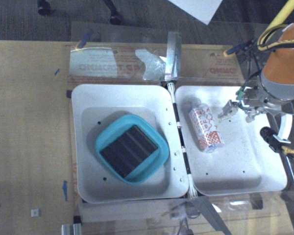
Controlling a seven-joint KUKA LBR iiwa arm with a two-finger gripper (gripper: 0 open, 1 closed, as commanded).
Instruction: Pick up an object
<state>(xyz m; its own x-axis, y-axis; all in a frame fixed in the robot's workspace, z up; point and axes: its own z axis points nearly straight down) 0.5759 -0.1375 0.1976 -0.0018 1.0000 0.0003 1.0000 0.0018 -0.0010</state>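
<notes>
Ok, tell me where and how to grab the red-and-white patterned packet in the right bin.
Grip the red-and-white patterned packet across its narrow middle, coming straight down from above. It lies flat on the floor of the shallow white right bin, long axis running roughly top to bottom, slightly tilted, so probably turn the pincer to close across its short sides.

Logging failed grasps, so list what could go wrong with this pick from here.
1. The red-and-white packet lies flat and tilted in the right bin; the gripper sits beside its upper end, so a descent here may miss or clip it.
2. The packet looks soft and crinkled, so it may slip out.
3. The teal container in the left bin is wide and may be hard to grip.
</notes>
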